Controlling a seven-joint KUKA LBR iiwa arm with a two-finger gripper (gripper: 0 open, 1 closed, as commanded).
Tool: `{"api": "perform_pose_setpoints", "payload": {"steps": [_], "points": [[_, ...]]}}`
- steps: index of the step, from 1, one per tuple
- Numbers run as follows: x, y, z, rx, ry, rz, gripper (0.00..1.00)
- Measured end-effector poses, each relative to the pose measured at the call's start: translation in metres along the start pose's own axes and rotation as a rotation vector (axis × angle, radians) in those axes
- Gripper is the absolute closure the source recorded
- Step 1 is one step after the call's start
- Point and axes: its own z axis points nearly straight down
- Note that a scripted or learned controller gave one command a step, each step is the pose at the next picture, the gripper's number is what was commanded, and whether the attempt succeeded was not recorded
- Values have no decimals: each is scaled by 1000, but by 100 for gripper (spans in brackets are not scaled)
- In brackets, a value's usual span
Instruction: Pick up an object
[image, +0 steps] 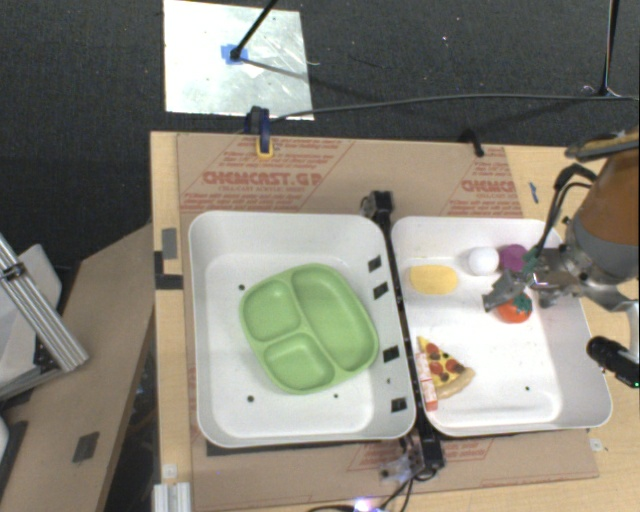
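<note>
— Orange-red round object (515, 312): in the right bin (500, 405), near its right wall, about halfway between far and near rims. Too round to show a long axis or a heading.

— And the tool (508, 297)?

— Down right over that object, reaching in from the right edge of the tabletop (330, 160). Grey finger (498, 299) sticking out leftward just beside it, touching or nearly so. Cannot tell whether open or closed, nor whether anything sits between.

— Crowded around there?

— Fairly. Purple object (512, 256) just behind toward the far rim, white ball (483, 260) beside that, yellow oval piece (434, 278) further left with its long axis running left to right. Pizza slice toy (444, 368) near the bin's near-left corner, tip aimed toward the near-right corner, lying against the left wall.

— Open room anywhere?

— Near-right part of the right bin, bare white floor. Also a bare strip in the middle between pizza slice and yellow piece.

— Other container?

— Left bin (215, 250): holds a green divided plate (308, 327), three compartments, set at a slant, nothing seen in them. Bare white floor all round the plate.
</note>
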Motion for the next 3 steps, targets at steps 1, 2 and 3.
{"api": "perform_pose_setpoints", "payload": {"steps": [1,2,3], "points": [[-9,2,48,3,0,3,0],[-13,-4,92,4,0,3,0],[-13,-3,140,1,0,3,0]]}}
